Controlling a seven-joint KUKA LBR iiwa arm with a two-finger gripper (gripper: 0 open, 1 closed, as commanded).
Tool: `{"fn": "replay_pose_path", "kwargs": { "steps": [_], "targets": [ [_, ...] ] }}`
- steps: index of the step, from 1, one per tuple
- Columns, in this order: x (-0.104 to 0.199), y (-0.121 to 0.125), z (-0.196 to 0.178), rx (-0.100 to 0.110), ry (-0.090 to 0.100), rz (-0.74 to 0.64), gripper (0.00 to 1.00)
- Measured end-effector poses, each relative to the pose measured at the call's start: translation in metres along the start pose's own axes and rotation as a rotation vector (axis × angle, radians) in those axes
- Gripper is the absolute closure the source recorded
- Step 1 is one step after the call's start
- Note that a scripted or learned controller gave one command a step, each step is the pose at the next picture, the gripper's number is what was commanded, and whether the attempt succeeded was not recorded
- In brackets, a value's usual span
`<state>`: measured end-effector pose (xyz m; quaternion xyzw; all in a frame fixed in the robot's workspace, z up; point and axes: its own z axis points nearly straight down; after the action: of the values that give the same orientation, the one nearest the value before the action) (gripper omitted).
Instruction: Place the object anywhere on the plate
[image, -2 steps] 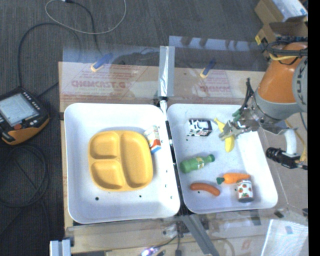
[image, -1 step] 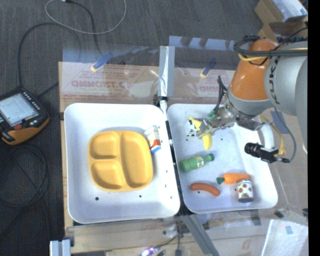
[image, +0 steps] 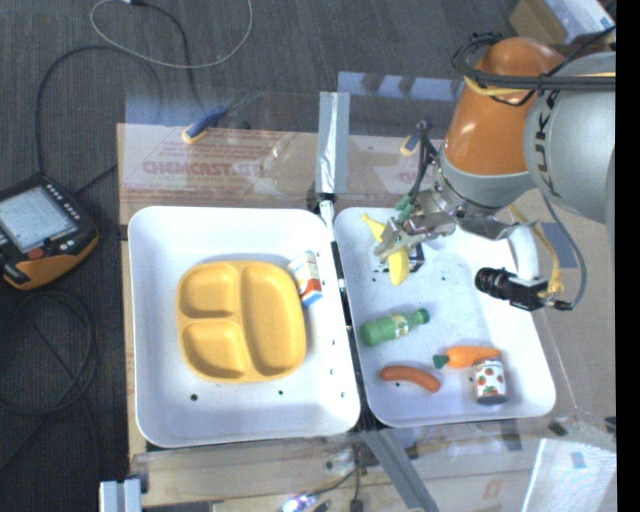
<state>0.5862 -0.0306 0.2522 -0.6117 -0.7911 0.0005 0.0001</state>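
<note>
Gripper (image: 400, 240): low over yellow plastic banana (image: 396, 262), finger state impossible to tell.
Risk: banana slipped before reaching yellow divided plate (image: 242, 320).

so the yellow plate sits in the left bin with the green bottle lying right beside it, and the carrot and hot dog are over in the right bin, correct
Not quite. The green bottle lies in the right bin, not beside the yellow plate. What lies at the plate's edge in the left bin is a small white, red and blue carton. The camera view shows this. The carrot and hot dog are in the right bin, as you said.
</note>
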Motion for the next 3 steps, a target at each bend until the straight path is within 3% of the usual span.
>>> {"fn": "replay_pose_path", "kwargs": {
  "steps": [1, 2, 3],
  "targets": [
    [0.077, -0.004, 0.070, 0.002, 0.001, -0.037, 1.00],
    [0.111, 0.029, 0.035, 0.001, -0.002, -0.182, 1.00],
    [0.092, -0.023, 0.070, 0.002, 0.001, -0.387, 1.00]
  ]
}}
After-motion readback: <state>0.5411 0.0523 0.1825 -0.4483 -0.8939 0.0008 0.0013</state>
